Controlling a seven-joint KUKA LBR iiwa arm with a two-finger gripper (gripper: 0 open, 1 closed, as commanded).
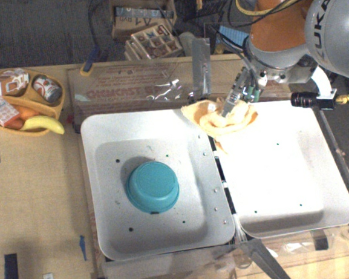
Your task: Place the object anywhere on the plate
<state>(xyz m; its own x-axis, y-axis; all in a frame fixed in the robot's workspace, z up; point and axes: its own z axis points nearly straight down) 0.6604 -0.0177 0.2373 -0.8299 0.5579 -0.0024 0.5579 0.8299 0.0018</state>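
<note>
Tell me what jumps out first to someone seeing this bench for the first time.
A teal upturned bowl sits near the middle of the left bin, the strongest colour on the bench. At the far edge where the bins meet, the claw is down on a floppy yellow object. A tray of toy food with a banana sits at the far left.

Plastic bins, a wooden bench and a soft yellow object under a metal arm.

Two white bins, left (102,148) and right (299,179), look like smooth matt plastic. A teal plate (153,187) has a smooth, slight sheen. The yellow object (227,120), upper centre, looks soft and crumpled. The arm (328,19), upper right, shows smooth grey metal and a glossy orange band (278,11). The bench (34,203) looks like pale matt wood.
</note>
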